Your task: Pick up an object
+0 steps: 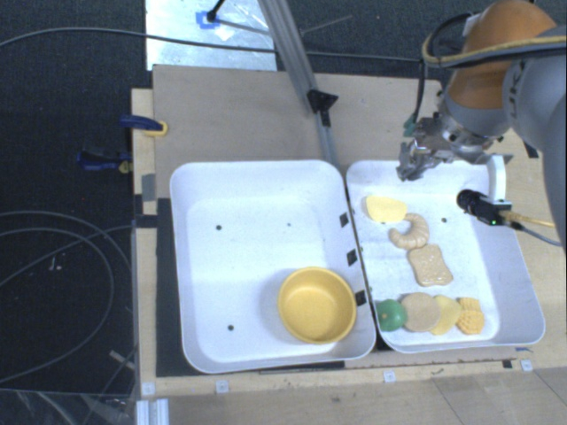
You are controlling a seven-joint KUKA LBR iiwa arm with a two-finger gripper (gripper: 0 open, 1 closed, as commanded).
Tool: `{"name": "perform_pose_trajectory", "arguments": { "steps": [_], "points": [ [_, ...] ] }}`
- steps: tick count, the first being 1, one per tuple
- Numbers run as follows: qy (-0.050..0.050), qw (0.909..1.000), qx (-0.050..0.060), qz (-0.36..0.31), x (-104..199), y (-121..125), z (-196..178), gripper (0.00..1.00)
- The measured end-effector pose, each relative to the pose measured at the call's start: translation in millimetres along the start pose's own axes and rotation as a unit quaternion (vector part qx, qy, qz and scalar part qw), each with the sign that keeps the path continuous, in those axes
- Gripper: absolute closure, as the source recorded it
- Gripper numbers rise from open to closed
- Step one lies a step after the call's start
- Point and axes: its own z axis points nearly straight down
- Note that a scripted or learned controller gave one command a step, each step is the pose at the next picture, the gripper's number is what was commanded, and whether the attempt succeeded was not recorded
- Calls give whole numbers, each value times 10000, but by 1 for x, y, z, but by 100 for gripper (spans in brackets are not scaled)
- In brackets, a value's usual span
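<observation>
The right bin (509,282) lies below and toward the viewer from the gripper (411,168), which hangs over that bin's far left corner. The left bin (221,202) lies to the gripper's left, with a yellow bowl (316,304) well apart from it.

Gripper state: cannot be determined; nothing is visibly held.

Nearest candidate: the pale yellow slice (384,208), just below the gripper and slightly to its left, long axis running left to right. The croissant (410,232) touches the slice's near edge. The toast (431,266) lies farther on. The green ball (390,313) and neighbouring pieces lie farthest, at the near wall.
</observation>
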Motion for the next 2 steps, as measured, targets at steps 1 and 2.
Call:
{"name": "perform_pose_trajectory", "arguments": {
  "steps": [1, 2],
  "points": [
    [5, 10000, 3, -8, 64, 8, -10, 100],
    [0, 10000, -1, 1, 122, 19, -15, 100]
  ]
}}
